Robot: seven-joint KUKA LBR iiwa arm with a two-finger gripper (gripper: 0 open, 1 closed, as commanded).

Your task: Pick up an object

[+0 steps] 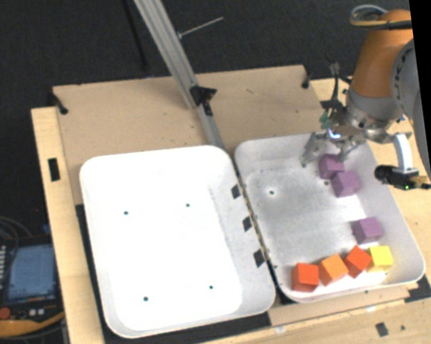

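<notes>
My gripper hangs over the far right part of the right bin, its fingers spread open with nothing between them. Just below it lies a purple block, and a second purple block touches that one on its near side. A third purple block lies further toward the front. Along the bin's front edge sit a red-orange block, an orange block, a red block and a yellow block in a row.
The left bin stands beside the right one. A metal pole slants up from the bench behind the bins. The middle of the right bin is bare floor.
</notes>
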